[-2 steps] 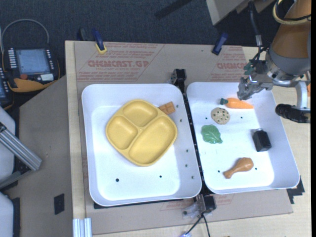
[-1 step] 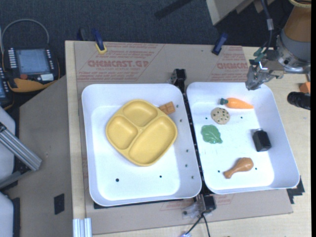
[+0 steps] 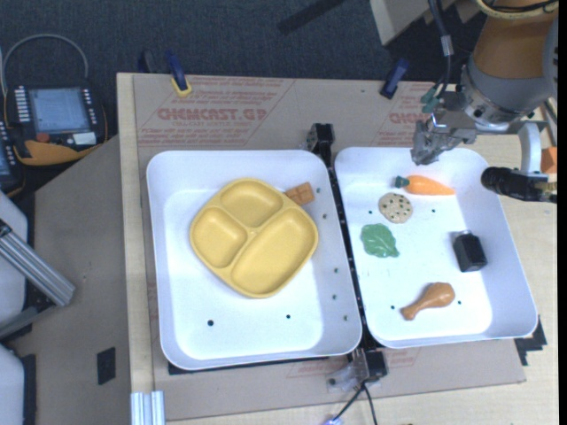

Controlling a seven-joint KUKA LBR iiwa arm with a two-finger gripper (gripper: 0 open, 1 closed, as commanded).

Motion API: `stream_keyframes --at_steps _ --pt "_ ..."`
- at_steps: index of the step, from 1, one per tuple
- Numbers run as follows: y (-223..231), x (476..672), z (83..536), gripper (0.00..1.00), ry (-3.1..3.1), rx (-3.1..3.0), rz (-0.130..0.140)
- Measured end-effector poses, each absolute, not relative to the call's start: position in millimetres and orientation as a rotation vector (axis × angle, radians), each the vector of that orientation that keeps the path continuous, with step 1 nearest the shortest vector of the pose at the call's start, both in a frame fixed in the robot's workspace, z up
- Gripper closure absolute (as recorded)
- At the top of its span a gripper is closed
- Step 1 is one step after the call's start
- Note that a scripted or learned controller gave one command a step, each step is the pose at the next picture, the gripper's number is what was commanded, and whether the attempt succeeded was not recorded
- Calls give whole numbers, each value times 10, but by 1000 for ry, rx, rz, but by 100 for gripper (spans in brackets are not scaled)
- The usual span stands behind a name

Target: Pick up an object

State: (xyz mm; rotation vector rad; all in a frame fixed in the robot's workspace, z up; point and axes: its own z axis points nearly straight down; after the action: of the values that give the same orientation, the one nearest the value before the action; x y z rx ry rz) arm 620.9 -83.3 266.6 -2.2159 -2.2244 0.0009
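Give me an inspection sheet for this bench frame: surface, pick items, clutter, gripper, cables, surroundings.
Surface: two shallow white bins, left bin, right bin, on a brown board.
Job's things: orange toy carrot, round speckled cookie, green leafy piece, black block, brown drumstick, all in right bin.
Clutter: yellow divided plate and small brown piece in left bin.
Gripper: above right bin's far edge, near carrot.
Cables: black cable along arm.
Surroundings: handheld pendant at left.

Grey arm (image 3: 509, 51) with orange band enters from upper right, wrist angled down; tool (image 3: 429, 151) points downward.
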Motion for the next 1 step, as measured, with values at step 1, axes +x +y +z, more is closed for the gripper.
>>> stream_keyframes --at_steps 1 --pt "-402 6156 2547 100 -2224 -2215 2"
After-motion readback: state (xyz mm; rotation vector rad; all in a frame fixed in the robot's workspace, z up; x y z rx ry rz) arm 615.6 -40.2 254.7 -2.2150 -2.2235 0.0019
